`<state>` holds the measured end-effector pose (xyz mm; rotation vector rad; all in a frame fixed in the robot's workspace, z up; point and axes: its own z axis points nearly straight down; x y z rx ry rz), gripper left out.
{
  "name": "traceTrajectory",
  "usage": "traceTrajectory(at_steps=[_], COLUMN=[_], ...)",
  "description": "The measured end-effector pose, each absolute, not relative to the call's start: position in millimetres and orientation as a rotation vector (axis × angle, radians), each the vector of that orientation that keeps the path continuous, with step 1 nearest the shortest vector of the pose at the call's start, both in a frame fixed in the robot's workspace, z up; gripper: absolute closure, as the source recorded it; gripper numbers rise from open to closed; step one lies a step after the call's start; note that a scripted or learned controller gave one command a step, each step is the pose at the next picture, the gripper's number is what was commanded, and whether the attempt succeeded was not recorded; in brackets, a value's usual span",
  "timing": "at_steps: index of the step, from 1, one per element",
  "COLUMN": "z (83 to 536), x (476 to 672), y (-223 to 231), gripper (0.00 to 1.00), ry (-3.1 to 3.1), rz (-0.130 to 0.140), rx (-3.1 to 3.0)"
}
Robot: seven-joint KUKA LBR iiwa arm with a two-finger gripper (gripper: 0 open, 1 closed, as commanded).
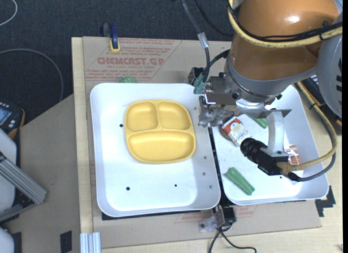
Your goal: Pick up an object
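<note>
My gripper (209,113) hangs low over the ridge between the two bins, under the grey wrist and the big orange band. Just right of it in the right bin (310,137) lies a red and white packet (235,129), close to the gripper but not seen between its fingers. A green block (240,181) lies near the right bin's front edge. A second green piece (261,122) peeks out from under the wrist. At the right sits a small orange and white item (292,154). A yellow divided plate (160,131) rests in the left bin (109,159).
The bins sit on a cardboard sheet (136,56) with a blue and yellow clamp (113,35) at its back edge and a small green scrap (128,79) behind the left bin. The arm covers much of the right bin's back half.
</note>
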<state>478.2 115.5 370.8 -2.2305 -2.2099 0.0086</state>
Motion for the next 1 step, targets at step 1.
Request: traceTrajectory(at_steps=[1], z=[381.8], x=[479.7], y=[121.0], gripper=[1.00], ry=[-2.220], rz=[0.000], rx=[-2.222])
